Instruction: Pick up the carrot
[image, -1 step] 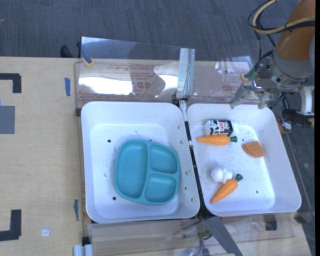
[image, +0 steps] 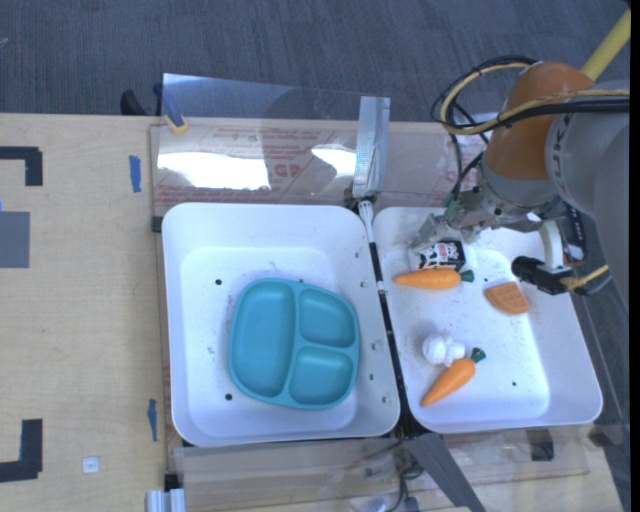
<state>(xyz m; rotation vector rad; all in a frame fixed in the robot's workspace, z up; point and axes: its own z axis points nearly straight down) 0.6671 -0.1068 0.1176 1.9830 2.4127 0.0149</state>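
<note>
Seen from above at a slant: two shallow white bins side by side on a pale wooden counter (image: 80, 330). In the left bin (image: 190, 240), a teal divided plate (image: 293, 343) with three compartments, lying flat near the middle. In the right bin (image: 560, 390), two carrots. One carrot (image: 428, 280) lying level near the far left part of that bin, just beside the divider between the bins, green stub pointing right. The other carrot (image: 449, 381) nearer the front, tilted, tip down and left, green top up and right. Just above it and touching or nearly touching, a small white lumpy thing (image: 438, 349). To the right of the upper carrot, well apart from it, an orange wedge-shaped piece (image: 507, 298). Just above the upper carrot, a small black-and-white item (image: 440, 255), too small to identify.

Reaching in from the right, the grey arm (image: 590, 150) with its orange band (image: 530, 115), black and yellow cables looped above it. Hand (image: 455, 222) low over the far edge of the right bin, just above the black-and-white item and near the upper carrot. Spread or pressed together: cannot tell, tips too blurred and dark. Nothing visibly pinched; both carrots resting on the bin floor.

Behind the bins, a clear plastic sheet (image: 270, 140) standing upright, with blue tape marks (image: 134, 172) on the counter at left.
</note>
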